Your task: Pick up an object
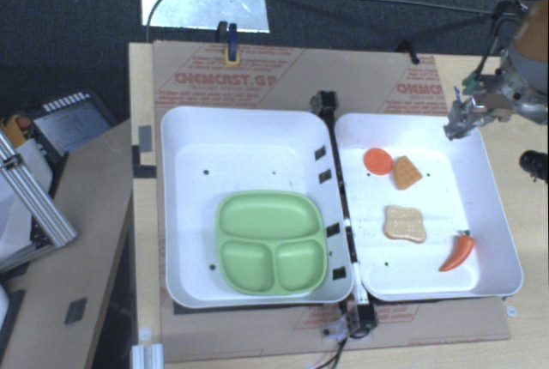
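The right bin holds several small food items: a round orange-red disc, a tan biscuit-like piece touching it, a slice of toast lower down, and a red-orange chili pepper near the bin's front right. My gripper hangs at the back right corner of that bin, above its rim and well away from every item. Nothing shows between its fingers.
The left bin carries a green three-compartment plate. Both bins rest on a cardboard sheet. A black divider with clips runs between the bins. A metal frame and a device stand off the bench at left.
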`<state>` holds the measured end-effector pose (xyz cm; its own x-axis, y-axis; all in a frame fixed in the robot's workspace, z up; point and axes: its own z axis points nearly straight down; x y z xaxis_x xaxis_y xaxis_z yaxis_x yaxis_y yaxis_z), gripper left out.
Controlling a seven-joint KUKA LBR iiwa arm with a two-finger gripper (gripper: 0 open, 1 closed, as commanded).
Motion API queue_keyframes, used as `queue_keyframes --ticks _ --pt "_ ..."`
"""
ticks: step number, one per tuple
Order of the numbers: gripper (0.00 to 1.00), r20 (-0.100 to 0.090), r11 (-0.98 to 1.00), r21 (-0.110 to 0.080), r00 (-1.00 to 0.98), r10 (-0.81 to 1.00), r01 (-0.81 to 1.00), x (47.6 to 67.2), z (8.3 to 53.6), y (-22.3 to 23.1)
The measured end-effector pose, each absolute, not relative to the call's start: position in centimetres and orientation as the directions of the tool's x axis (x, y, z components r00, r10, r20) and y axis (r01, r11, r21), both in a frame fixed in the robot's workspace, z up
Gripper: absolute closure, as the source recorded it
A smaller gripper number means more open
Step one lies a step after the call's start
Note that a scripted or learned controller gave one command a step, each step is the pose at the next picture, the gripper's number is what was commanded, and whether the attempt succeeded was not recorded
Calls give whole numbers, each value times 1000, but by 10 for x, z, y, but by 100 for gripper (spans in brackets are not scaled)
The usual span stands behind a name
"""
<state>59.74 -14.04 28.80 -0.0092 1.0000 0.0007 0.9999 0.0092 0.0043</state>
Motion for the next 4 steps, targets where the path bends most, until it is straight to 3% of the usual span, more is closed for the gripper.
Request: queue_keyframes --ticks 2,4 --pt "100 1 9 2 -9 1000 1000 599 274 -43" --pt "100 1 9 1 -9 1000 1000 621 248 48"
